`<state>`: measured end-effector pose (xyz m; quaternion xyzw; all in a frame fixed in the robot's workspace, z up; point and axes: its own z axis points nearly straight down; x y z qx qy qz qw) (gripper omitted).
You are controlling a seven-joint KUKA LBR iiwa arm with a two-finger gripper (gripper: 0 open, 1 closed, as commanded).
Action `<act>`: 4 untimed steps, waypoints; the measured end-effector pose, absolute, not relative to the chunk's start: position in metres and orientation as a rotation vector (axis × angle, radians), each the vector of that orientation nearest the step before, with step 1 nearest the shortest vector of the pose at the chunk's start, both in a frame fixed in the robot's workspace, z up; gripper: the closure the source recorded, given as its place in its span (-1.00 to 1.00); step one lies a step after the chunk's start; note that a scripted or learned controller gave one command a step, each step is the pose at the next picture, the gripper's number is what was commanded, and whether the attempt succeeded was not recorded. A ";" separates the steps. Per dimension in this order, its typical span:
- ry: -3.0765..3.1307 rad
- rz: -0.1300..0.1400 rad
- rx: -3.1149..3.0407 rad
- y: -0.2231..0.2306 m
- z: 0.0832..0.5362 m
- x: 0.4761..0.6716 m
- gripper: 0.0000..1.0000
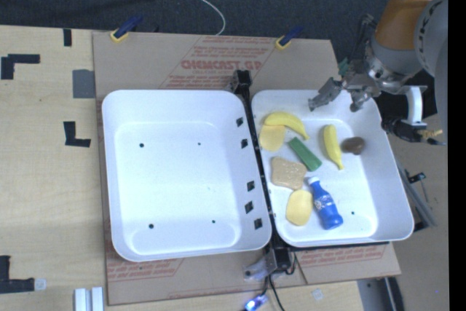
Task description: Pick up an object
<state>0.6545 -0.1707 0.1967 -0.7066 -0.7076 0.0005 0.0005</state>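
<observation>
Tool (337,97) hangs spread and empty over the right bin's (389,189) far edge. Best move, I judge: come down over the small banana (332,146) just below the tool, fingers straddling its narrow width, since it lies apart from the clutter. It's yellow, curved, lying flat, a brown lump (354,146) beside it. The blue bottle (325,205) lies further off.

Brown board (211,65) under bins; blue-yellow clamps (125,28) at far corners.
</observation>
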 end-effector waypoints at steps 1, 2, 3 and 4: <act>-2.220 0.008 -2.208 -0.098 0.123 0.618 -1.00; -2.226 0.001 -2.221 -0.094 0.084 0.606 -1.00; -2.224 -0.003 -2.226 -0.102 0.087 0.552 -1.00; -2.226 -0.002 -2.221 -0.102 0.085 0.594 -1.00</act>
